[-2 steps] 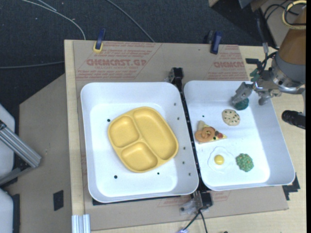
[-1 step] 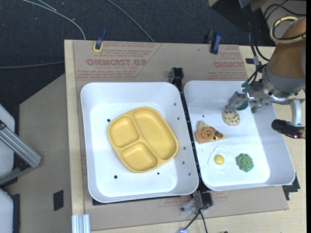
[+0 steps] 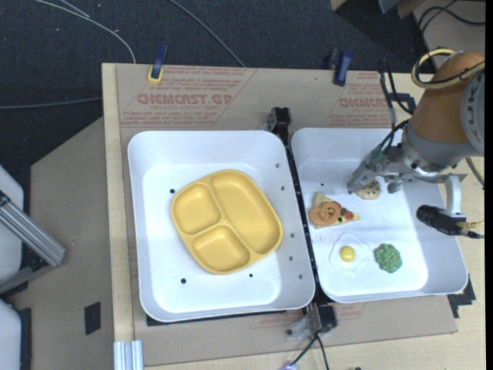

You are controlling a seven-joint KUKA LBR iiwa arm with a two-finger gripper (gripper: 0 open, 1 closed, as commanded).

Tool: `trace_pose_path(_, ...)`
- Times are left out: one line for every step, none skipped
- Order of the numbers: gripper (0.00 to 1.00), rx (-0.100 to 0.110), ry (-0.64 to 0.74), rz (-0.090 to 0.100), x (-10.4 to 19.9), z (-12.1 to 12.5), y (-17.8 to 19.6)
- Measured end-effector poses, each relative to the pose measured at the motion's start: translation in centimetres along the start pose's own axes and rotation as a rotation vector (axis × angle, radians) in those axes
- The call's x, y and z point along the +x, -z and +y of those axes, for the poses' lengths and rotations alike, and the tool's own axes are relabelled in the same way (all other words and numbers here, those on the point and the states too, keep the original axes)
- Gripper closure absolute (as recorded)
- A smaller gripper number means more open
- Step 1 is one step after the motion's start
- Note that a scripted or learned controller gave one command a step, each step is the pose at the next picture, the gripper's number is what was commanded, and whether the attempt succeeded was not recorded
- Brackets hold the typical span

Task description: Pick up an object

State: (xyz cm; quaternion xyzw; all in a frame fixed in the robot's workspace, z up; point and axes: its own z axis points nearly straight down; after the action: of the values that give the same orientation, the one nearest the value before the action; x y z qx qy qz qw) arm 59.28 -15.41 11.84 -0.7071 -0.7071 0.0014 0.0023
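Progress is small, as far as you can judge from this view: nothing is lifted yet. You see the claw (image 3: 368, 182) low inside the right bin (image 3: 439, 284), at its far part, with the grey arm (image 3: 443, 129) coming in from the right. Just under the fingertips lies a small pale cookie-like piece (image 3: 370, 191), and the claw seems to touch it or to hang just above it; you cannot tell which. You also cannot tell how far the claw is open, because the fingers are dark and blur together with the wrist parts. So you should not count the piece as held.

The other things in the right bin lie nearer to you than the cookie-like piece. A pizza slice toy (image 3: 330, 213) is near it, toward the left bin (image 3: 154, 206). A fried egg toy (image 3: 347, 253) is further toward the near rim, and a green broccoli-like toy (image 3: 388, 257) is just beside the egg, on the side away from the left bin. The left bin holds a yellow divided plate (image 3: 225, 220), well apart from the cookie-like piece.

What is left, in my judgement, is nearly the whole task: the claw must close on the piece and then rise with it. The piece is small and flat, so it may slip out.
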Motion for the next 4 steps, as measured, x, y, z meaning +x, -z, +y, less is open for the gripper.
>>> trace_pose_path(0.0,0.0,0.0,0.0,0.1,-0.1,-3.6)
trace_pose_path(1.0,-0.006,0.0,-0.001,0.0,0.1,-2.3)
trace_pose_path(1.0,-0.012,0.001,-0.004,0.0,1.2,2.7)
trace_pose_path(1.0,-0.014,0.001,-0.005,-1.0,1.4,8.4)
